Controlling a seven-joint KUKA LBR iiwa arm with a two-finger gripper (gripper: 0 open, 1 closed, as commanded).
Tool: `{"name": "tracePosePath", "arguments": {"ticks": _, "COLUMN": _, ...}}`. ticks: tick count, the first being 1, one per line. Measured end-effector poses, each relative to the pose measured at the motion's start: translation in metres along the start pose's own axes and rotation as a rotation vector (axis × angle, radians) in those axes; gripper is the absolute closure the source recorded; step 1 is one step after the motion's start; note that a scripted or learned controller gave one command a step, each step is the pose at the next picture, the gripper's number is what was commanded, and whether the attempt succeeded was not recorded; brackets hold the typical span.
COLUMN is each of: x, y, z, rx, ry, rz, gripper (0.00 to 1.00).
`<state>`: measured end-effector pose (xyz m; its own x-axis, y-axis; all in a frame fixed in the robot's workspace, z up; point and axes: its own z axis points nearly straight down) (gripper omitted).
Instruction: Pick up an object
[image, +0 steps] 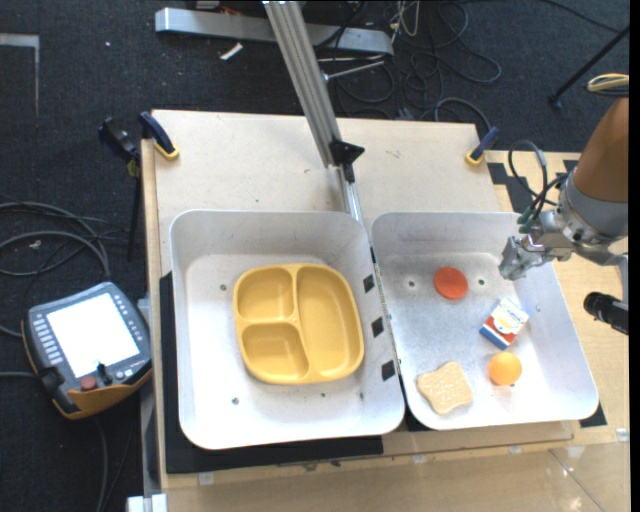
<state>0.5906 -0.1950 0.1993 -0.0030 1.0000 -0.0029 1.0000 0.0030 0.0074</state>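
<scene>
While the arm (608, 170) reaches in from the right of the camera view, its gripper (516, 256) hangs over the upper right part of the right bin (420, 245), near the far rim. Whether it is released or clenched cannot be told from this slant, and nothing is seen grasped there.

Four things lie in the right bin. A red disc (451, 283) sits near the middle, to the left of and slightly below the gripper and apart from it. A small carton (504, 323) in white, blue and red lies tilted below the gripper; its printing is too small to read. Just below the carton rests an orange ball (505, 369), close to it. A piece of toast (444, 388) lies to the left of the ball, near the bin's front edge.

The left bin (200, 250) holds a yellow divided plate (298, 323) with three compartments, set roughly in its middle.

Both bins rest side by side on a pale counter (250, 165). A slanting metal rail (310, 85) comes down from the top of the view and ends at a black clamp (346, 154) just behind the place where the bins meet. Yellow-tipped clamps (160, 140) grip the counter's far corners. On the dark floor to the left lies a handheld controller (88, 345) with a pale screen, its cable curling off beside it; more cables (440, 60) trail behind the counter.
</scene>
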Motion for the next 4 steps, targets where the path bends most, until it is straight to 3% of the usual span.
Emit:
{"name": "tracePosePath", "arguments": {"ticks": 1, "x": 0.01, "y": 0.001, "z": -0.055, "rx": 0.0, "ry": 0.001, "rz": -0.001, "gripper": 1.0}}
{"name": "tracePosePath", "arguments": {"ticks": 2, "x": 0.011, "y": 0.003, "z": -0.079, "rx": 0.003, "ry": 0.001, "rz": 0.0, "gripper": 1.0}}
{"name": "tracePosePath", "arguments": {"ticks": 4, "x": 0.119, "y": 0.036, "z": -0.065, "rx": 0.004, "ry": 0.004, "rz": -0.006, "gripper": 1.0}}
